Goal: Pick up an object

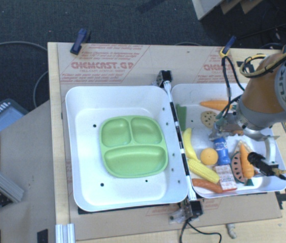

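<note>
The right bin (280, 184) holds several toy foods: a carrot (214, 105) at the back, a round tan cracker (208, 118), a banana (187, 143), an orange ball (209, 157), a corn cob (202, 170), a blue bottle (221, 152), a watermelon slice (239, 167), a second carrot (246, 161) and a red chili (206, 185). My gripper (219, 130) is low inside this bin, just above the blue bottle and to the right of the cracker. The wrist hides whatever lies under it. I see nothing lifted.
The left bin (77, 135) holds a green divided plate (133, 147). A black clamp (164, 77) sits at the back where the bins meet. Cables (234, 70) hang from the arm over the right bin's far edge.
</note>
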Robot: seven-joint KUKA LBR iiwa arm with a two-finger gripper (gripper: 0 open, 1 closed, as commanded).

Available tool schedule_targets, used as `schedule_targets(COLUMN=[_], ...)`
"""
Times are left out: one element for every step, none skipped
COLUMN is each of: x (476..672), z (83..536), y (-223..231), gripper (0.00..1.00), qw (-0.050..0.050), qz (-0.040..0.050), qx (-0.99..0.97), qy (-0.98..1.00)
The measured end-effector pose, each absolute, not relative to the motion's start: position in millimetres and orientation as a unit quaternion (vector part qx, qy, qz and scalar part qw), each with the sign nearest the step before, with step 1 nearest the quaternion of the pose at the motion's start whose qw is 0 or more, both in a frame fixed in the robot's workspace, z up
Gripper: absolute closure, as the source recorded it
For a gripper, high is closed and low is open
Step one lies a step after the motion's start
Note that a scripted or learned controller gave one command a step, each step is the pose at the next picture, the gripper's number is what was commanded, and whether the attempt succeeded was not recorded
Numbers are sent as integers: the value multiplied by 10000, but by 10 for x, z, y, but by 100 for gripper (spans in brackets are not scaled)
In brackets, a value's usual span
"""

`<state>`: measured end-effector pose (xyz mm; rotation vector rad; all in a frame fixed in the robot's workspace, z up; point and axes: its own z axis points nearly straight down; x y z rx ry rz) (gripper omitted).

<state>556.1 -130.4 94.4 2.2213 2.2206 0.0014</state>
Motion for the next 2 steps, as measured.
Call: schedule_targets(x=[5377, 5212], z=[2077, 2079], y=[-844, -374], gripper=[100, 100], qw=[4, -14], qz=[3, -5], qx=[7067, 7068], qy=[7075, 7074])
